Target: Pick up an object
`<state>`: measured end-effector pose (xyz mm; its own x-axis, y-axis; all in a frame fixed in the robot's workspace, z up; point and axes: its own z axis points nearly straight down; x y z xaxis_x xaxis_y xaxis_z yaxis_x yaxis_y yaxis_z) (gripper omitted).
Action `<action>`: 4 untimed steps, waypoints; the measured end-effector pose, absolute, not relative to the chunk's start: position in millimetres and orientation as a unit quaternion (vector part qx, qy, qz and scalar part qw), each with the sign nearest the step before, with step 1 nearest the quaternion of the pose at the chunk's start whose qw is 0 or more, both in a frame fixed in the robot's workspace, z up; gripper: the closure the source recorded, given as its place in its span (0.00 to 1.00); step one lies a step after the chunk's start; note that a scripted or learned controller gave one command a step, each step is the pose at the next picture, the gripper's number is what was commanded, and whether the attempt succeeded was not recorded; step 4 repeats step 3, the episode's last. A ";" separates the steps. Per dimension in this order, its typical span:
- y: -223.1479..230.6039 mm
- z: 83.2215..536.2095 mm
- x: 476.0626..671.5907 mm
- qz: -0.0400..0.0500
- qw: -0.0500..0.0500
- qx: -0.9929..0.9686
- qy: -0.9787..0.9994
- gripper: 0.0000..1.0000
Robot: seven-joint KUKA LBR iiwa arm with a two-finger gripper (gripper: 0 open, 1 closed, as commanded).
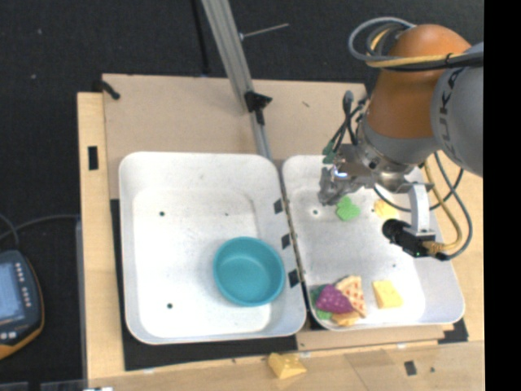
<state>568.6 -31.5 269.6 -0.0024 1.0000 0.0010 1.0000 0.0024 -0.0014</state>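
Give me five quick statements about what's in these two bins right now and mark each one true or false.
1. The teal bowl sits in the left bin. True.
2. The green piece lies in the left bin. False: it lies in the right bin, just beside the pincer.
3. The purple piece lies near the right bin's front edge, next to the yellow wedge with red spots. True.
4. The teal bowl is tipped on its side. False: it stands upright, its opening facing up.
5. A yellow piece lies on the bench outside both bins. True.
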 end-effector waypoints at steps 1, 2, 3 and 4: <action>24.0 258.8 562.1 0.000 0.001 -0.706 -0.708 1.00; 71.7 242.2 544.0 0.000 0.001 -0.705 -0.709 1.00; 69.7 242.9 544.7 -0.001 0.000 -0.707 -0.708 0.00; 69.7 242.9 544.7 -0.001 0.000 -0.707 -0.708 0.00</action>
